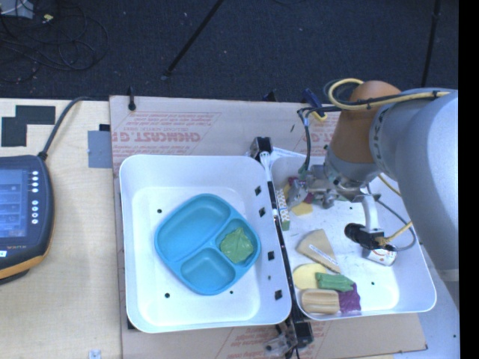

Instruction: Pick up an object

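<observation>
My gripper [305, 194] hangs low over the far left part of the right bin [408, 290], close to the wall between the bins. Just under it lies a small yellow piece [302, 209]; whether they touch I cannot tell. Nearer the front of this bin lie a tan wedge [318, 247], a pale yellow round piece [305, 277], a green piece [334, 282], a purple piece [349, 300] and a tan bread-like roll [319, 301]. The arm covers the bin's far right part.
The left bin [150, 313] holds a blue divided plate [191, 245] with a green leafy piece [237, 244] in its right compartment. A tablet-like pendant [19, 208] lies on the bench at far left.
</observation>
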You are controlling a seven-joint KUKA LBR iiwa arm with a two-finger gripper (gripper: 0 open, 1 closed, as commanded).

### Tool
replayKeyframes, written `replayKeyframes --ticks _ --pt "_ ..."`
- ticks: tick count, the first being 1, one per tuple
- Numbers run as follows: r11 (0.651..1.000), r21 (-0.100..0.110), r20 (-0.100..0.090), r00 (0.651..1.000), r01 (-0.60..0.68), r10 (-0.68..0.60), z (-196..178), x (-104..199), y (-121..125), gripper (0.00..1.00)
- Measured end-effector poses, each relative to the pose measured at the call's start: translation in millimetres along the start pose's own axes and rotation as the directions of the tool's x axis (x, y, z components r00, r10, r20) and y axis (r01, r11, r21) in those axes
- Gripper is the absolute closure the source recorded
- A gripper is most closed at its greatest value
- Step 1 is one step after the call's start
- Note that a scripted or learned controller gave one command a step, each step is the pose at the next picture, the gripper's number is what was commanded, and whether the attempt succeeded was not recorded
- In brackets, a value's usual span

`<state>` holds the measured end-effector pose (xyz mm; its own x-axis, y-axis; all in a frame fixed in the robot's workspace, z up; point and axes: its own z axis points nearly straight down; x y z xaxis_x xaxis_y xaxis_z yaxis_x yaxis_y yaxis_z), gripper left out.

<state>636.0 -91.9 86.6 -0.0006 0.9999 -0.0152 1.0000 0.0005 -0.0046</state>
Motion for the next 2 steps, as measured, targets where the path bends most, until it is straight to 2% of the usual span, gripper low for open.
replayKeyframes --ticks 1,2 --pt "1.000 0.004 -0.001 1.000 -0.004 0.004 0 0 6 0.00" --pt "1.000 -0.009 -0.015 1.000 0.002 -0.002 -105 14 10 0.00"
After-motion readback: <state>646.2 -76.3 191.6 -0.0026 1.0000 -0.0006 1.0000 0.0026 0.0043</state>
